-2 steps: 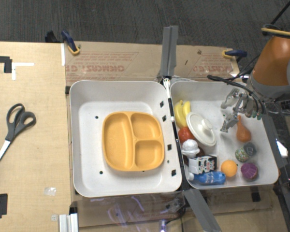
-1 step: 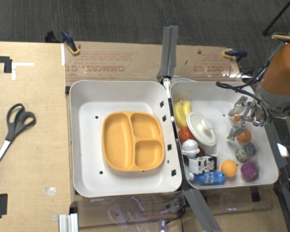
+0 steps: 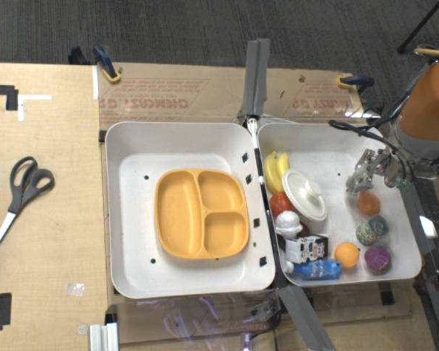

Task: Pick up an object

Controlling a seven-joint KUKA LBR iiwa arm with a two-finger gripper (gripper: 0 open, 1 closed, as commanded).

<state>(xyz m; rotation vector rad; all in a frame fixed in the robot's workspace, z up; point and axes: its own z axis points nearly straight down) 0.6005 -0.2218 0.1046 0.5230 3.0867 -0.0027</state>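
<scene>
The gripper hangs over the right bin at about two o'clock from that bin's middle, and how wide it stands cannot be told from this slanted view. Just below it, at five o'clock from the fingertips, an orange-brown ball lies on the bin floor. The left bin holds a yellow divided tray, and scissors rest on the bench at nine o'clock.
</scene>
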